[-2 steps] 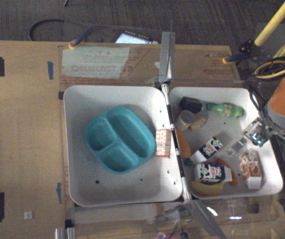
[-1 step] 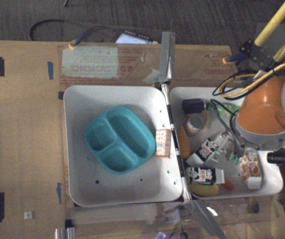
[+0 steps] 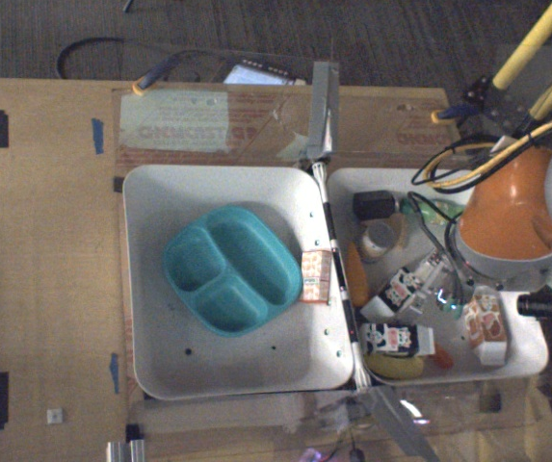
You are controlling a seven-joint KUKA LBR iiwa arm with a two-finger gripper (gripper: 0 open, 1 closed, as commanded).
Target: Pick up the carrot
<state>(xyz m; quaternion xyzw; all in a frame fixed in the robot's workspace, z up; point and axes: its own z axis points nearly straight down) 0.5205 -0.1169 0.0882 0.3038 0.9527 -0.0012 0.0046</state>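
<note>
Orange carrot [image 3: 355, 272] against right bin's [image 3: 536, 354] left wall, partly behind milk carton [image 3: 403, 290], gripper [image 3: 436, 279] blurred, state unclear

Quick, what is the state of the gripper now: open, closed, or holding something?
Gripper: cannot be told; it is low in the right bin, beside a milk carton.
</note>
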